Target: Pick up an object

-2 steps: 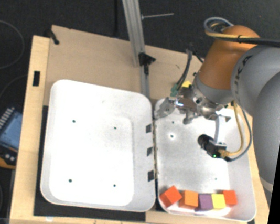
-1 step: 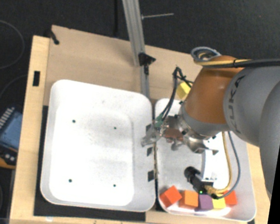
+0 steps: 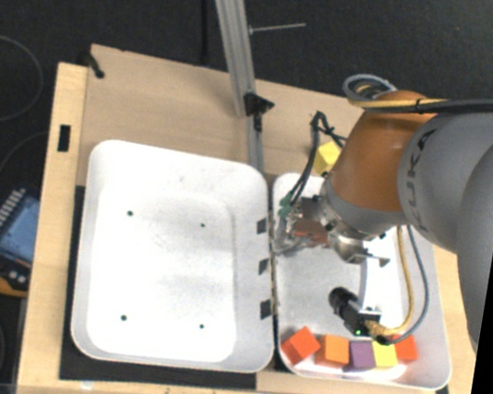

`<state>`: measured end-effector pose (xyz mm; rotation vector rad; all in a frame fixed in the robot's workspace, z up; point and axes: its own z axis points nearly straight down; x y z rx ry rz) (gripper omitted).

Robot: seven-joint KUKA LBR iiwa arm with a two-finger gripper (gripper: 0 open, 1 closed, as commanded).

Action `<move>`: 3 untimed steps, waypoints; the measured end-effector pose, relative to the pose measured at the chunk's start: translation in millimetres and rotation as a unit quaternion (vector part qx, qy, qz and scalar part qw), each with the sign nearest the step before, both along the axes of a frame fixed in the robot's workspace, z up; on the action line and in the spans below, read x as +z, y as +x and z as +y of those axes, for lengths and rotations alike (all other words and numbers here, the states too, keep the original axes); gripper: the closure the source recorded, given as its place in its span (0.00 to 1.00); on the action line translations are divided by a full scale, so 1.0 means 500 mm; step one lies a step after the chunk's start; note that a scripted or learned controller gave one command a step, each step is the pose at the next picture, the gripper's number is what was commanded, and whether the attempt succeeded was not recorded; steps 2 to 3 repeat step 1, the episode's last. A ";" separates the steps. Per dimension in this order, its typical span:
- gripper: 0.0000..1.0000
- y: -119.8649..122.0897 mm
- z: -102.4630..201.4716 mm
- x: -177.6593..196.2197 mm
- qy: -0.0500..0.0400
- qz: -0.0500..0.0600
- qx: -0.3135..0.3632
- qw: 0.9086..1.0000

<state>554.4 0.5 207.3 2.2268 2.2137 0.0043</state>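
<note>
Reaching in from the right of the frame, arm (image 3: pixel 420 164) over the right bin (image 3: pixel 440 299), gripper (image 3: pixel 301 232) low near that bin's left wall at frame centre; grip state impossible to tell. Lined along the bin's lower edge: orange block (image 3: pixel 301 344), orange cube (image 3: pixel 335 349), purple cube (image 3: pixel 361 354), yellow cube (image 3: pixel 385 356), red block (image 3: pixel 406 350). Left bin (image 3: pixel 171 254) on the counter (image 3: pixel 150 100).

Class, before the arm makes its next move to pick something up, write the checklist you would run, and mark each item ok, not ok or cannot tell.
1. Blocks to pick are in the right bin: ok, a row along its near edge, from the orange block to the yellow block.
2. Row in full view: ok.
3. Gripper above the row: not ok, it sits farther back.
4. Finger opening: cannot tell.
5. Left bin out of the arm's way: ok.
</note>
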 end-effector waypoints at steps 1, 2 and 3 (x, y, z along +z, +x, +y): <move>1.00 -0.002 -0.085 -0.023 -0.002 0.002 0.000 1.000; 1.00 -0.002 -0.085 -0.023 -0.002 0.002 0.000 1.000; 1.00 -0.002 -0.085 -0.023 -0.002 0.002 0.000 1.000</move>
